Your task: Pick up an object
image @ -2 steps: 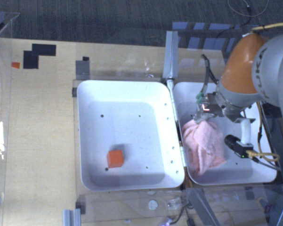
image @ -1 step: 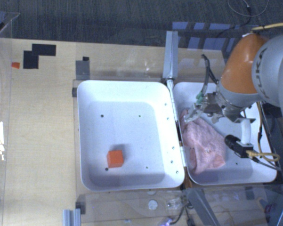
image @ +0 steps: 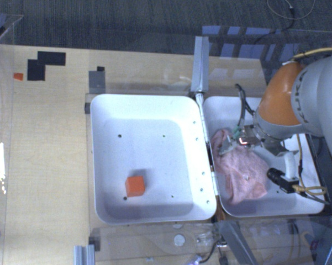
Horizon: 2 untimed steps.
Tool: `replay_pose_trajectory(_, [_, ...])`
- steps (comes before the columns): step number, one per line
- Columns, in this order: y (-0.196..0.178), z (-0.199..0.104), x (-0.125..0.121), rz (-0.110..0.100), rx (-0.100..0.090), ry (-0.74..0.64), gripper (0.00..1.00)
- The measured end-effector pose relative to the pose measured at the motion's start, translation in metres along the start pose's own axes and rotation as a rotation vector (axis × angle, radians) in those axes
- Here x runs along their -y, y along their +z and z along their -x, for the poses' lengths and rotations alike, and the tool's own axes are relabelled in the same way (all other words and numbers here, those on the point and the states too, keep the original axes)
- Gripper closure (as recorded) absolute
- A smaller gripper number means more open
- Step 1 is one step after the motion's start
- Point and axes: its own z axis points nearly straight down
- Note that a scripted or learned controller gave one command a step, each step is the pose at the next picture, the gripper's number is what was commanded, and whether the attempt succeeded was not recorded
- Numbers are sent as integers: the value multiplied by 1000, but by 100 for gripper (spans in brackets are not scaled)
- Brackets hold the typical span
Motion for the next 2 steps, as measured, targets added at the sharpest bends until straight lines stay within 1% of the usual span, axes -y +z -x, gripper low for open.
replay_pose_trajectory(1, [10,34,-96,-1,1,134,0])
replay_pose_trajectory(2, [7,44,-4,3,2,-164,0])
